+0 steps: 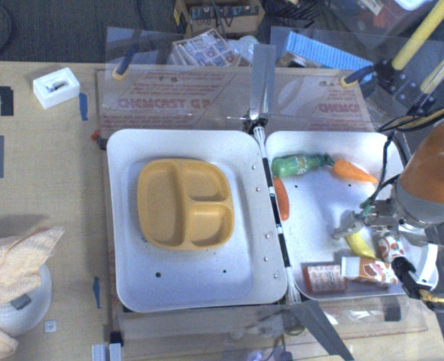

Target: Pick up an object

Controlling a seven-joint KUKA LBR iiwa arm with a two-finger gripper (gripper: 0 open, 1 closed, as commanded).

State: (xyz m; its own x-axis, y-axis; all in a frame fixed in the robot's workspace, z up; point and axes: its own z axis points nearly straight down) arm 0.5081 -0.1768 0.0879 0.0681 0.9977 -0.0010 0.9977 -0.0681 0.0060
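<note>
My pincer [355, 222] hangs low in the right bin [312, 201], toward its near right part, and I cannot tell how far it is parted or whether it has hold of anything. Just beside its tip, on the near side, lies a yellow banana-like piece [360, 243], its long axis slanting from far left to near right. Crowding the near edge are a red-labelled packet [325, 277] and a small carton [367, 269], with a little red-and-white can [390, 247] at the right. Farther off, a green bottle [300, 164] lies lengthwise left to right, an orange carrot [353, 171] beside it, a slim red-orange piece [281, 198] along the left wall. The left bin [124, 201] bears a yellow divided plate [184, 203].
</note>
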